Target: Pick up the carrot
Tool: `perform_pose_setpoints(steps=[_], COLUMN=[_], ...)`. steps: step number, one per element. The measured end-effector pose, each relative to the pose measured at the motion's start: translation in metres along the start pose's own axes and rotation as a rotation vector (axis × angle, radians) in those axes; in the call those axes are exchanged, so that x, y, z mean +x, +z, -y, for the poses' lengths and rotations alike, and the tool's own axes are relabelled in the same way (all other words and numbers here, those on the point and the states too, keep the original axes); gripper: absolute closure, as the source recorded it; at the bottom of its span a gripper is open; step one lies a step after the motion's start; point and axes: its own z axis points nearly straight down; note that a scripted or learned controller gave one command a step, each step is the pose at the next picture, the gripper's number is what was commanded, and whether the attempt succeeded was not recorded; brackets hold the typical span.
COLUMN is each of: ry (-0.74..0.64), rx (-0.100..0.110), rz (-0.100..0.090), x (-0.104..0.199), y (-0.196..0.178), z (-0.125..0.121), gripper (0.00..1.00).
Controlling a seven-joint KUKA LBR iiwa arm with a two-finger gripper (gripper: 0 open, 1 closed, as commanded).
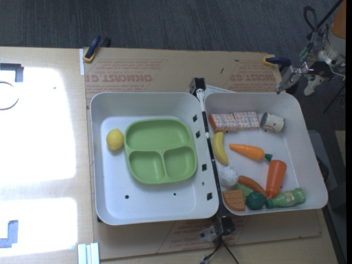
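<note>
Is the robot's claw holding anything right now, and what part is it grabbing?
Nothing. The gripper is open above the right bin's far corner, with nothing between its fingers. The carrot lies in the right bin.

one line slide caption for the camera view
Gripper open above the right bin's far corner, carrot untouched among toy food.

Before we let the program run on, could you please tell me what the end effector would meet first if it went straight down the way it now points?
Probably the far right corner rim of the right bin, or the cardboard just outside it; the end effector hangs above that corner, well short of the carrot. Depth is unclear.
</note>
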Motion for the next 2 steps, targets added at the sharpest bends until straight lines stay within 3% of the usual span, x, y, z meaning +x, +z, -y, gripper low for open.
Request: perform_pose_setpoints(steps=[1, 2], ry=[-0.076, 0.203], rx=[0.0, 0.0], rz=[-0.001, -0.001], x=[-0.026, 0.035], y=[0.111, 0.103], z=[0.082, 0.081], gripper=[0.0, 0.0])
